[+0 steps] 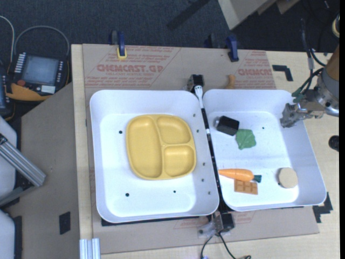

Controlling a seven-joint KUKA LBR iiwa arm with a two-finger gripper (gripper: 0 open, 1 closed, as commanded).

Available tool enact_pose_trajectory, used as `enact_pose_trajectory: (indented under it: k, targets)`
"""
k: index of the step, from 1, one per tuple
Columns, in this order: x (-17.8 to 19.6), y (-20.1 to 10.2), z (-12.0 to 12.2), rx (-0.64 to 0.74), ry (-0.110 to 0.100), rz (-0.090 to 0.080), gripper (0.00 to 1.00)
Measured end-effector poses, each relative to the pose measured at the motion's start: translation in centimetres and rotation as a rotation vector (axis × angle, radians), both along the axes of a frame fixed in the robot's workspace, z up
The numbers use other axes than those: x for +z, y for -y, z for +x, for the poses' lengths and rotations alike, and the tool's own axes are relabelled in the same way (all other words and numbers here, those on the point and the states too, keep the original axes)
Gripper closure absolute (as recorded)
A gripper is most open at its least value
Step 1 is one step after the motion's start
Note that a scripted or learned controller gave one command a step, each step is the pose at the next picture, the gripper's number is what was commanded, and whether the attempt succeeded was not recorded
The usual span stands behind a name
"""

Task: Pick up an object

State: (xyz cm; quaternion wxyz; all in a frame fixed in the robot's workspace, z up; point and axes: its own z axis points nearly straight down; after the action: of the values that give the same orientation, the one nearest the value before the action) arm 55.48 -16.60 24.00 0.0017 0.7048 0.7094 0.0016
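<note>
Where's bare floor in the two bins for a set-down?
Left bin: free strip around the yellow tray, widest along the near edge. Right bin: bare between green piece and gripper; crowded by carrot, waffle, round piece.

Right bin [302,161]: black block [227,125], green leaf [246,139], carrot [236,174], waffle [246,186], round biscuit [287,177].

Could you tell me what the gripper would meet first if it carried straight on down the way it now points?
Probably the bare white floor of the right bin near its upper right corner; the gripper hangs there, though depth is unclear.
</note>
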Motion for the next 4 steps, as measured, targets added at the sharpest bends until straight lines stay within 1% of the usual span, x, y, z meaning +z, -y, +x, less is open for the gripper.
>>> enact_pose_trajectory:
  k: [1, 2, 3, 4]
  targets:
    - [0.0, -4.4, 2.5, -0.001, -0.001, -0.001, 1.00]
    - [-1.2, -9.1, 4.0, -0.001, -0.003, 0.001, 1.00]
    - [-2.3, -14.6, 5.0, -0.001, -0.006, 0.002, 1.00]
    - [-3.1, -19.8, 6.5, -0.001, -0.002, 0.001, 1.00]
